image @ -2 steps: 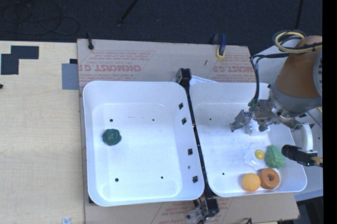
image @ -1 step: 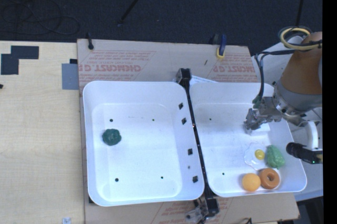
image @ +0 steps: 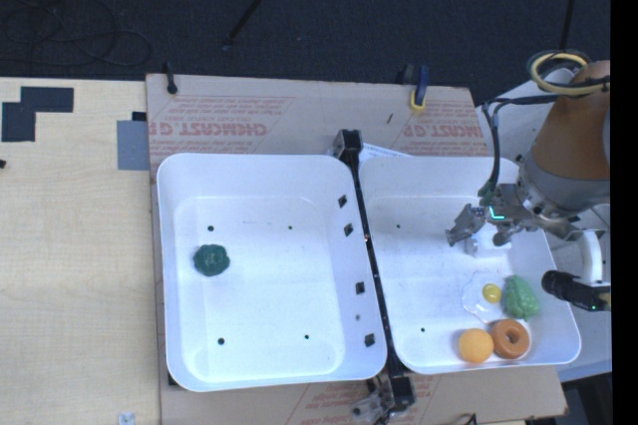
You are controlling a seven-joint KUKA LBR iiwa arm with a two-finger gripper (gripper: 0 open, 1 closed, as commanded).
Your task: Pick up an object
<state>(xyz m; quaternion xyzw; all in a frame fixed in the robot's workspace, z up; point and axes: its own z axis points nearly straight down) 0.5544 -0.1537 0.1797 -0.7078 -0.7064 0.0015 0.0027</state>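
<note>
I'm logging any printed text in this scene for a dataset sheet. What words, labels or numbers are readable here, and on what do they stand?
"CHEMCAST GP", red print seen upside down, on the cardboard sheet behind the left bin.
A second red print of the same look on the cardboard behind the right bin, partly cut off; only "GP" reads clearly.
More red print on the cardboard at the front edge, too cut off and blurred to read.

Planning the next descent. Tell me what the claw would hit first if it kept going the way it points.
The claw points down and left over the right bin. It would probably meet that bin's bare white floor first, up and left of the clear piece; depth is hard to judge.
</note>
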